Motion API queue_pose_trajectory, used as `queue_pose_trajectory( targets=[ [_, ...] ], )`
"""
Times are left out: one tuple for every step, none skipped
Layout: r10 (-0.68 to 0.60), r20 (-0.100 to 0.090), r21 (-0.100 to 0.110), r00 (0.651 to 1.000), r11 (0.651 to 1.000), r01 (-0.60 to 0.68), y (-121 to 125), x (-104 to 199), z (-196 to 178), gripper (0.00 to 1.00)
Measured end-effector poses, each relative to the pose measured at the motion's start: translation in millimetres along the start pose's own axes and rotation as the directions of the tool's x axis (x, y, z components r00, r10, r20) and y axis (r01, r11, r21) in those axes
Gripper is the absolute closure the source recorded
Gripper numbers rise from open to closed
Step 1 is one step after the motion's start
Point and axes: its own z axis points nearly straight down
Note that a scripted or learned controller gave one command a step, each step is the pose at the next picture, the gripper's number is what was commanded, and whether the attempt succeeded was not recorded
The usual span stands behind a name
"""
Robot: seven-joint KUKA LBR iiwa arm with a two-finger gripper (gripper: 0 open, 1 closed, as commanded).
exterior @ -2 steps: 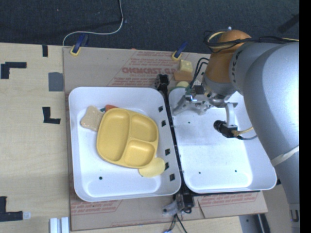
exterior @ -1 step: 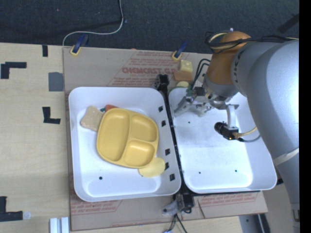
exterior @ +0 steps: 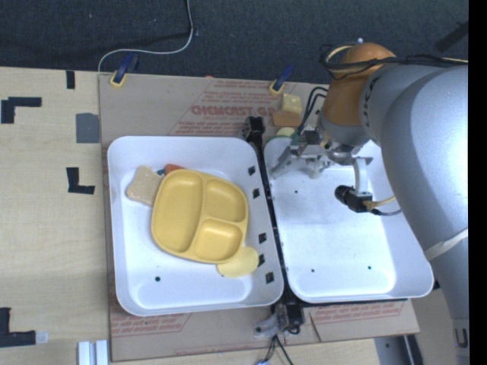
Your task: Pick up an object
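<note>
Gripper (exterior: 308, 157) over right bin (exterior: 342, 268) far edge, finger state cannot be told, yellow divided tray (exterior: 199, 215) in left bin (exterior: 125, 226).

Right bin (exterior: 342, 265) floor lies open; the arm (exterior: 411, 128) blocks its far edge. A tray (exterior: 199, 215) crowds the left bin (exterior: 129, 280).

Bins: two shallow white bins side by side, left bin (exterior: 122, 226), right bin (exterior: 342, 272)
Divider: black strip with clips (exterior: 265, 204) between the bins
Base: cardboard sheet (exterior: 221, 109) with red print, under both bins
Clamps: two blue-and-yellow clamps on the cardboard's far edge, left clamp (exterior: 122, 71), right clamp (exterior: 280, 78)
Bench: light wood top (exterior: 46, 249) with black marks and a grey patch (exterior: 87, 126)
Cable: white cable (exterior: 179, 29) over dark carpet (exterior: 76, 14) beyond the bench
</note>
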Motion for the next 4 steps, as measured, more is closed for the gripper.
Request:
queue_pose_trajectory(
  targets=[
    [0.004,0.0,-0.015,1.0,1.0,-0.004,1.8,-39.0,-97.4,0.0],
    [0.003,-0.001,-0.006,1.0,1.0,-0.003,-54.7,-18.5,3.8,0.0],
    [-0.001,-0.003,-0.01,1.0,1.0,0.001,-11.9,1.4,-0.4,0.0],
    [0.0,-0.001,-0.002,1.0,1.0,0.0,0.5,-1.3,-0.1,0.0]
  ],
)
